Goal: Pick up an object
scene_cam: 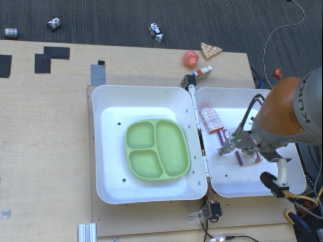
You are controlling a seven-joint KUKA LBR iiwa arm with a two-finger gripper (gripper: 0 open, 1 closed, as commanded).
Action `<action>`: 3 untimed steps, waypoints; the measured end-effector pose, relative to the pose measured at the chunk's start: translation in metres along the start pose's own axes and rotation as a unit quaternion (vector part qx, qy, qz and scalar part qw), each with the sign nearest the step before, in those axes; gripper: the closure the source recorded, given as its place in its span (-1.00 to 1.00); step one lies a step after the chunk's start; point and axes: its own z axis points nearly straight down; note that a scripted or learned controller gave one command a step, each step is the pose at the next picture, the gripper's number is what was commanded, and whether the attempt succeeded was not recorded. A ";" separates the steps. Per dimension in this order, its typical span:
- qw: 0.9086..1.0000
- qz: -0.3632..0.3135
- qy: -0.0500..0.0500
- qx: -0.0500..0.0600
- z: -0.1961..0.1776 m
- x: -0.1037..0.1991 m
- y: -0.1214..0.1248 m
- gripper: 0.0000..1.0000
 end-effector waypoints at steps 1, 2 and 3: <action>1.000 0.000 -0.002 -0.004 -0.012 -0.002 0.002 1.00; 1.000 0.000 -0.002 -0.003 -0.011 -0.001 0.002 -1.00; 1.000 0.001 -0.005 -0.009 0.004 0.014 -0.026 -1.00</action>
